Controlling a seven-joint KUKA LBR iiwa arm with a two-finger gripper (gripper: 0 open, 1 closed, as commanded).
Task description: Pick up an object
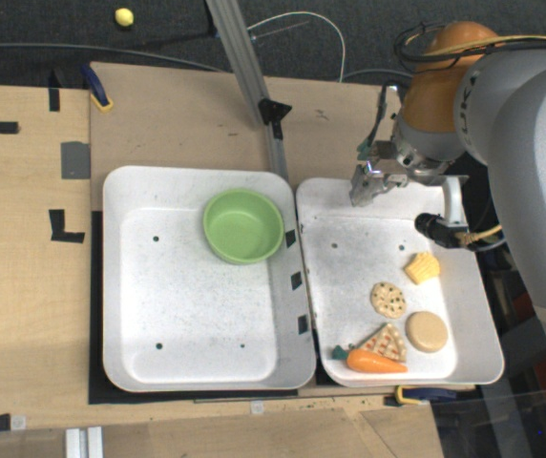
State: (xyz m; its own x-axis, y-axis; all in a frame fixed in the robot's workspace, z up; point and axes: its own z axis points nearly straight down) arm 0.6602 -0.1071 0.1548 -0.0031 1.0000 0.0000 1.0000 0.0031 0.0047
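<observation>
My gripper point(365, 190) hangs over the far edge of the right bin point(349, 256), with nothing visible between its fingers. Well in front of it, in the right bin's near right part, lie a yellow corn piece point(423, 268), a round cookie point(388, 299), a tan round piece point(427, 332), a waffle wedge point(386, 341) and an orange carrot point(372, 361). A green bowl point(243, 225) sits in the left bin point(158, 303) near its far right corner.
A grey slanted pole point(244, 55) rises behind the bins and meets the bench between them. A small yellow ball point(124, 16) lies on the dark floor at the far left. Cables point(464, 237) run along the right bin's right side.
</observation>
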